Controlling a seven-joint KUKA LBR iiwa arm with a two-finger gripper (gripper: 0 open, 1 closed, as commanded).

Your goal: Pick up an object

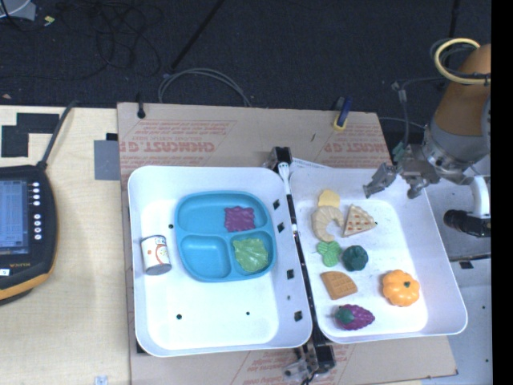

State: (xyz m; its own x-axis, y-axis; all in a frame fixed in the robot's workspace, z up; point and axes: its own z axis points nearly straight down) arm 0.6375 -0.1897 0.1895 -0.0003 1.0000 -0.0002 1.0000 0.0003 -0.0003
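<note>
Seven toy foods are sitting in the right bin (pixel 449 311) while we're hovering the gripper (pixel 398 180), fingers spread and holding nothing, over its far rim.

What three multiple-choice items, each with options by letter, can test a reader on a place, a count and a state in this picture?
1. Where does the small can stand?
A. in the left bin, beside the blue tray
B. in the right bin
C. on the tray

2. How many compartments of the blue tray hold food?
A. none
B. two
C. three

3. Where is the gripper?
A. by the right bin's far edge, holding nothing
B. clamped on the orange pumpkin
C. over the left bin

Answers: 1 A, it touches the tray's left side; 2 B, one purple piece, one green; 3 A, the pumpkin lies apart.
</note>
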